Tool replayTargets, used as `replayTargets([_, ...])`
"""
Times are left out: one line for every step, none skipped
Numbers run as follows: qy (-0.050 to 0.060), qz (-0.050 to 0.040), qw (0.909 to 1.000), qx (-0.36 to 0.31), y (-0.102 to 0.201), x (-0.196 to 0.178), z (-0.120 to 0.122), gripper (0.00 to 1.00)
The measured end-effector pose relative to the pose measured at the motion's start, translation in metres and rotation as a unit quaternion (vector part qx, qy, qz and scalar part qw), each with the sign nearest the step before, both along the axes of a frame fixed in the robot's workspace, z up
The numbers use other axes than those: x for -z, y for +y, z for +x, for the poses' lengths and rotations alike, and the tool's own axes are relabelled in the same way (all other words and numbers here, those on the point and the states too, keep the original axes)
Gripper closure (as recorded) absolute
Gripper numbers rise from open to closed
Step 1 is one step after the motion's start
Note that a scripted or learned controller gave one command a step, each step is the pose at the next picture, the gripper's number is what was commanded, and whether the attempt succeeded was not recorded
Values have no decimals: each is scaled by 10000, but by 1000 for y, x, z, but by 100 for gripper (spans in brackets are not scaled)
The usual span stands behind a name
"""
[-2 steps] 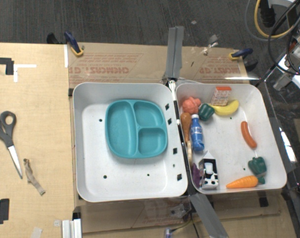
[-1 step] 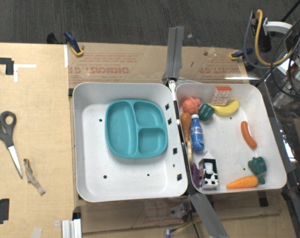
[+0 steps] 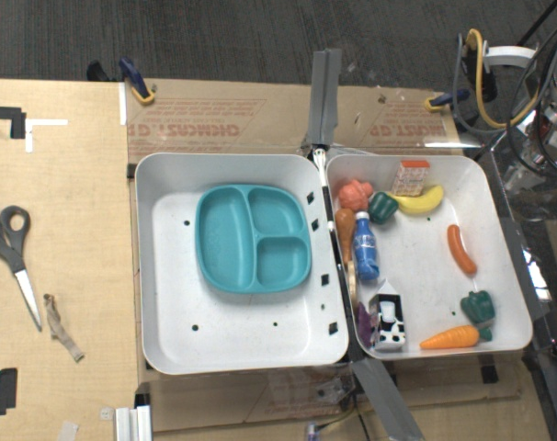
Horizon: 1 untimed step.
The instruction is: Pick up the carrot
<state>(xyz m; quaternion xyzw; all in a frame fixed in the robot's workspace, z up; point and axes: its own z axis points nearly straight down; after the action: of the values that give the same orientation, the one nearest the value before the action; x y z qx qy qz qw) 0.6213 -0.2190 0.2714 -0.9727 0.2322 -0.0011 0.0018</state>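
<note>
The carrot is orange with a green top and lies flat along the front wall of the right bin, near its front right corner. A dark green pepper sits just behind it, touching or nearly touching its leafy end.
The right bin also holds a sausage, a banana, a small box, a pink toy, a blue bottle and a black-and-white carton. The left bin bears a teal divided plate. Scissors lie on the bench at left.
</note>
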Motion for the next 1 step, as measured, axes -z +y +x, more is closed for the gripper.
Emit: replayTargets([-11,-1,9975,-701,0,10,39,100])
